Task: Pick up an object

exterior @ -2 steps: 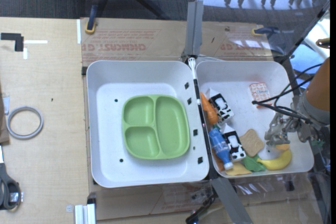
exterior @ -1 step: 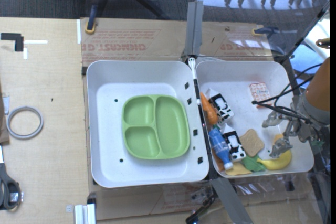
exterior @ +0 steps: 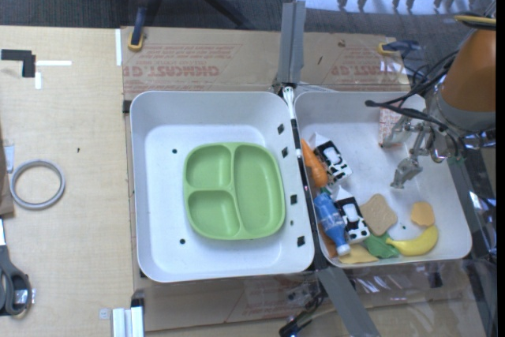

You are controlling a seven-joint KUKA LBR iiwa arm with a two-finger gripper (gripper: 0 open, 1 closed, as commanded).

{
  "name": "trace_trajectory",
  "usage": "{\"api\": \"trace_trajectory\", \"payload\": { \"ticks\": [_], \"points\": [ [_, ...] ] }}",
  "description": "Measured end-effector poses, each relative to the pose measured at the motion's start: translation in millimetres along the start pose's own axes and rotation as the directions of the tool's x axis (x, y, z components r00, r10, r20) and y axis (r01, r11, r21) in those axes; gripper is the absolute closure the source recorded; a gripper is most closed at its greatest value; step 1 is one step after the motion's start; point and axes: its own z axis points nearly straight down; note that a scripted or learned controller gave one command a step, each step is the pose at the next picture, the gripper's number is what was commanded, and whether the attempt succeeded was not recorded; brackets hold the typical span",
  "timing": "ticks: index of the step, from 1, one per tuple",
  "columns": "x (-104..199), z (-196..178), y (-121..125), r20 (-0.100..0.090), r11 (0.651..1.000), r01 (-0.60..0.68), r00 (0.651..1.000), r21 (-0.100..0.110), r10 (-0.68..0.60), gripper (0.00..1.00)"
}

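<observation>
Gripper (exterior: 408,170): over the right bin (exterior: 359,110), fingers hung apart, nothing between them.
Nearest candidates: toast slice (exterior: 379,213) at 7 o'clock; banana (exterior: 416,241) at 6.
Risk: descending onto bare floor, closing empty.

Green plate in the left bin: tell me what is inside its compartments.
The green plate sits in the left bin with all three compartments bare; no food or toy lies in them. What is underneath the plate is covered by it.

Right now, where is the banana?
The banana lies in the right bin, at its near right corner, just below an orange slice and beside a green toy.
</observation>
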Motion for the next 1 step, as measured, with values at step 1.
{"api": "trace_trajectory", "payload": {
  "ticks": [1],
  "points": [
    [60.8,-0.8,17.2,-0.001,0.995,-0.102,0.995,0.001,0.102,0.0]
  ]
}}
